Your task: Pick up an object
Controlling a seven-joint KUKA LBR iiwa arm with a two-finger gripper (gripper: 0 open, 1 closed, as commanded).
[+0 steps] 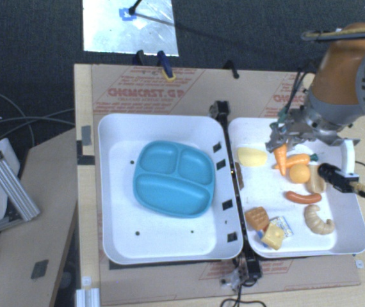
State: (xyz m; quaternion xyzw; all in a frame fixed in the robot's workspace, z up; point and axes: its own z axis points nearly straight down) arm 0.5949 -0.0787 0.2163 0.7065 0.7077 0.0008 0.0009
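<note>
Cardboard printed in red covers the bench (170, 85), and on it sit the two white bins I am working over, side by side with a black clip strip between them. From my seat I start at the gripper (281, 141): it hangs low over the back of the right bin (355, 235), and a carrot (280, 158) sticks out from under its tip, pointing down and toward me. The carrot's upper end sits right at the tip, so I judge it to be caught there, though at this slant I cannot tell if it is truly clamped or merely touched. I also cannot say if it is lifted or resting on the bin floor.

Moving outward, a second orange piece (298, 160) lies across just to the right of the carrot, with a round orange fruit (299, 174) touching it below. A pale yellow piece (252, 157) sits to the left, near the divider. Nearer me are a red sausage (303, 197), a tan curled piece (317, 219), a brown lump (257, 217) and a yellow block in a wrapper (275, 233). The food is crowded, which I think is why the arm comes in steeply from the back: it leaves the neighbours alone.

The left bin (115, 235) holds a blue divided plate (173, 178), well apart from the arm.
</note>
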